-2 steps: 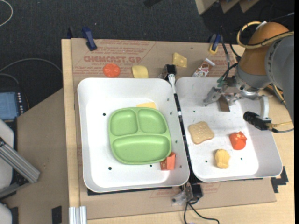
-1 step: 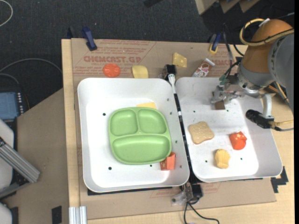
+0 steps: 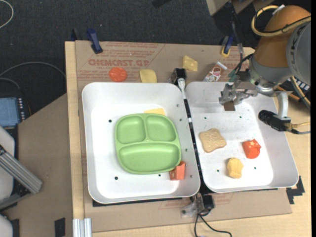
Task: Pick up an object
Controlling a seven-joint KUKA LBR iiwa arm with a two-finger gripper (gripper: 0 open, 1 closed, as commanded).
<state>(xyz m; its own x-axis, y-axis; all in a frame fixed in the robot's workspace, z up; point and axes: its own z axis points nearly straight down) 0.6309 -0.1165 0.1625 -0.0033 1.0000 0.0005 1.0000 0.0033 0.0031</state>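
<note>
My gripper (image 3: 229, 101) hangs over the far part of the right bin (image 3: 276, 181), above bare white floor. Nearer the camera in that bin lie a tan toast slice (image 3: 212, 140), a red pepper piece (image 3: 252, 148) and a yellow lump (image 3: 235, 168). The toast is the closest of them, a short way in front of the gripper and to its left. Nothing shows held under the gripper.
The left bin (image 3: 94, 132) holds a green divided plate (image 3: 147, 143), a yellow slice (image 3: 154, 111) behind it and an orange block (image 3: 177, 172) at its front right. Small toy foods (image 3: 147, 76) lie on the cardboard behind the bins. A black fitting (image 3: 270, 118) sits at the right bin's right rim.
</note>
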